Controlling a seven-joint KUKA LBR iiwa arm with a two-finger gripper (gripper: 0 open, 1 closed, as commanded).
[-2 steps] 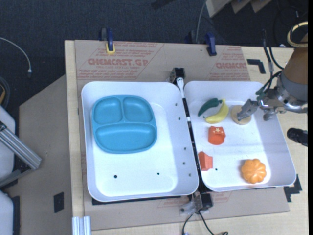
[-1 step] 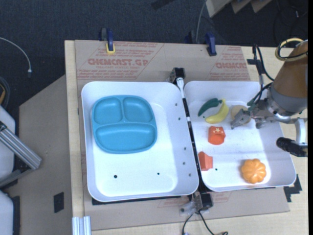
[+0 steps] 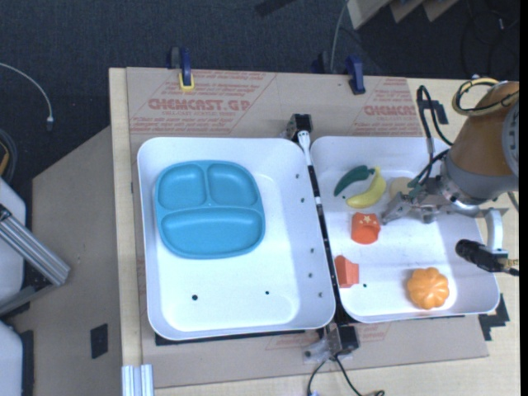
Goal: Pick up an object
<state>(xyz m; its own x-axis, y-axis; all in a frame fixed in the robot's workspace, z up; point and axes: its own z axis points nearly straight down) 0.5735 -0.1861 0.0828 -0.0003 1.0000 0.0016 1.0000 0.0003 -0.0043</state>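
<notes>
Two shallow white bins side by side on the surface [image 3: 247,89], which is covered with brown printed board. Blue clamps hold the board at the far edge.

Left bin [image 3: 289,246]: one blue divided plate [image 3: 211,209], smooth plastic, three compartments, rounded corners. It sits in the far-left part of the bin.

Right bin [image 3: 462,304] holds the candidates:
- green pepper [image 3: 353,178], curved, dark, touching the yellow banana [image 3: 369,191] just beside it
- red-orange cup-like piece [image 3: 365,228], near the bin centre, just in front of the banana
- small red-orange block [image 3: 347,271] at the bin's left wall, near the divider
- orange pumpkin [image 3: 427,288], round, ribbed, glossy, near the front-right corner, well apart from the rest

The arm [image 3: 487,151] comes in from the right, its orange band over the bin's far-right part. The claw [image 3: 394,211] is low in the right bin, pointing left, between the banana and the red-orange cup-like piece, close to both. Nothing visible between its fingers. Can't tell whether they're spread or pressed together; metal parts blur together there.

Black cable loops over the arm near the bin's far-right rim.
</notes>
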